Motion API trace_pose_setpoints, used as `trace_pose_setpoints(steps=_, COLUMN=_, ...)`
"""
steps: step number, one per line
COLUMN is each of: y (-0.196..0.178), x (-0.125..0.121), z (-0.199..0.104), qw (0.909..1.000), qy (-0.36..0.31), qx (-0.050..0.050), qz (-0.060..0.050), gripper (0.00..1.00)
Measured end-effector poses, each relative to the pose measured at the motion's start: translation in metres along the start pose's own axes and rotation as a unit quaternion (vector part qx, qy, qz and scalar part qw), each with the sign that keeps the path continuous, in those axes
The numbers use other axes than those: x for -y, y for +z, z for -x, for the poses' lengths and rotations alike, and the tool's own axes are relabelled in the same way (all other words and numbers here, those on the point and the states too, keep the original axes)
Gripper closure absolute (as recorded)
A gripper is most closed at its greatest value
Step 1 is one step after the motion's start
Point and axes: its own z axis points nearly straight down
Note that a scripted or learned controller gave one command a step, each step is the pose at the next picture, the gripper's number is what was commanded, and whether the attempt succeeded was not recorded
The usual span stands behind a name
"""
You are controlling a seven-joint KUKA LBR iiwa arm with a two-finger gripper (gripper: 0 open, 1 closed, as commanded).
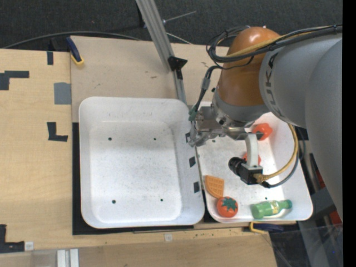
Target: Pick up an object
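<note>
The green bottle (270,208) lies along the right bin's (303,202) near edge, cap pointing right. Whether the gripper's (196,138) fingers are spread, I cannot tell.

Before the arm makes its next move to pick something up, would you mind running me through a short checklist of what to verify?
1. Things to pick lie in the right bin: ok. A tomato, a green bottle and an orange wedge sit near its front edge.
2. Those three are apart enough to take singly: ok, though tomato and wedge lie close.
3. Gripper is over a thing: not ok. It hangs by the wall between the bins.
4. Jaws open and free: cannot tell.
5. Orange piece by the arm is reachable: cannot tell, partly hidden.
</note>
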Motion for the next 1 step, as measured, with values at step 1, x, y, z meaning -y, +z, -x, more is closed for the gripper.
trace_pose_setpoints(steps=1, y=0.0147, x=-0.0128, z=-0.0520, qw=1.0000, qy=0.000, qx=0.000, qz=0.001, gripper=1.00)
